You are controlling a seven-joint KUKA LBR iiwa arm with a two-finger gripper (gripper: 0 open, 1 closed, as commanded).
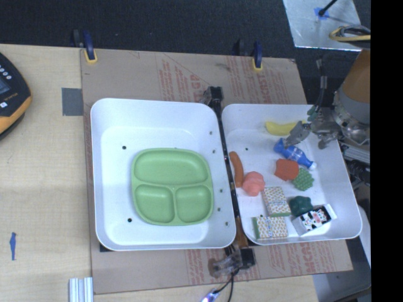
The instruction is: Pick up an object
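Wooden counter (44,168) bearing two white bins. Left bin (101,168) holding green divided plate (171,185). Right bin (343,187) holding small toys, blue bottle (293,152) lying just beneath gripper (308,128); arm running off right edge; gripper state impossible to tell.

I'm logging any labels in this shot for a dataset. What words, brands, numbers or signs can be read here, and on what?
No text here can be read for certain.
Cardboard sheet: red print in rows, too blurred to read.
Yellow device: small buttons, markings too small to read.
Black-and-white box: patterned print, not legible.
Two speckled packets: pattern, no words that can be made out.
Blue bottle: no legible label.
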